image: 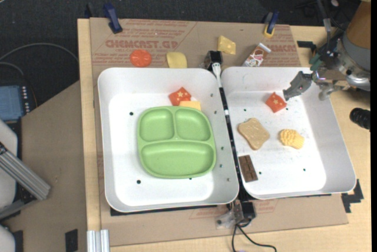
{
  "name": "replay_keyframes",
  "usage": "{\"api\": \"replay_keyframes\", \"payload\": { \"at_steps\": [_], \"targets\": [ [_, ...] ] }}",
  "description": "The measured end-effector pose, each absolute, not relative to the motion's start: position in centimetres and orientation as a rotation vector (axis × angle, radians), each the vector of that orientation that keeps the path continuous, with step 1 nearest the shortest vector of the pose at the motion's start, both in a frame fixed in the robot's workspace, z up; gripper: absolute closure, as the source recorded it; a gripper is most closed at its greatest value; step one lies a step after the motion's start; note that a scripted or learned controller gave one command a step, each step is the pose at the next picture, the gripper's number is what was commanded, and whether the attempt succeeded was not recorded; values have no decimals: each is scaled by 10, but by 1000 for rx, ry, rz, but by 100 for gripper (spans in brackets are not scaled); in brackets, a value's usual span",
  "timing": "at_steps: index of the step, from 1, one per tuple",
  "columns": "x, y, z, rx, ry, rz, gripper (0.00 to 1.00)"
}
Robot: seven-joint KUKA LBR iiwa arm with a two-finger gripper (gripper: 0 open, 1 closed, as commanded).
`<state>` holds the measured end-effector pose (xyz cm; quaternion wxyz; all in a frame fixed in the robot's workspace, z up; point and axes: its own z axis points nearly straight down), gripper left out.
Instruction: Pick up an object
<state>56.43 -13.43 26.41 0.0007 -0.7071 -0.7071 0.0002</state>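
Note:
My gripper [308, 89] hangs over the back right corner of the right bin [330, 145], open, with nothing between its fingers. Its left finger [294, 88] points down at a red block [275, 102] just to its lower left, a little apart from it. Further forward in the same bin lie a tan toast slice [254, 133], a yellow ridged piece [291, 138] and a brown chocolate bar [248, 168].
The left bin [115, 127] holds a green divided plate [175, 142], a red star block [180, 95] and an orange-yellow piece [190, 105]. Behind the bins lie an orange disc [141, 57], a yellow lump [176, 60], a cheese wedge [226, 44] and a small carton [255, 56].

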Motion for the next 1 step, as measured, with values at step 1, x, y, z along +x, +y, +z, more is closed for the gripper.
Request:
{"api": "replay_keyframes", "payload": {
  "at_steps": [1],
  "targets": [
    [534, -162, 188, -2220, -2212, 7, 0]
  ]
}}
